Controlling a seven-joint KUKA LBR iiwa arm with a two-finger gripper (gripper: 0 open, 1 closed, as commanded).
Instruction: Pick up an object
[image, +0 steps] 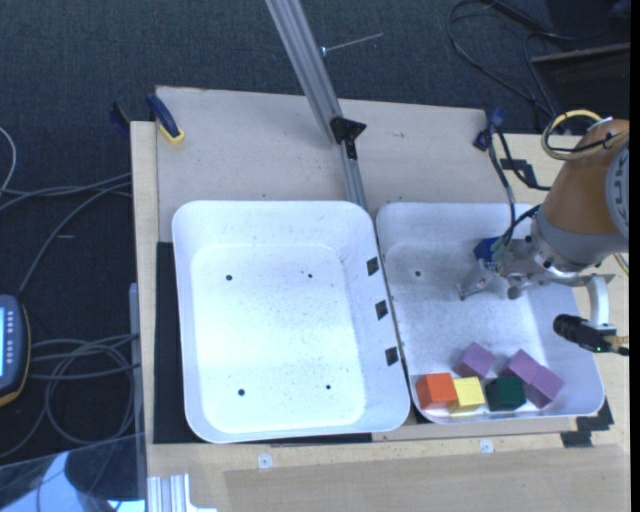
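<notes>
The arm reaches into the right bin (420, 235) with its gripper (490, 288) hanging over bare white floor in the middle of that bin, well short of anything it could lift. The step in hand looks like the approach, before any grasp. The jaws seem spread fairly wide, one finger pointing left and another nearer the wrist, and nothing lies between them.

The things to pick are huddled in the near right corner of the same bin: an orange block (436, 388), a yellow block (468, 393) touching it, a green block (505, 391) just beside that, and two purple blocks (478, 359) (536, 375) behind. The left bin (190, 260) lies apart from all this.

Next the gripper would need to travel nearer and a little right, then descend on one block — a hard job, since they sit packed together against the wall.
</notes>
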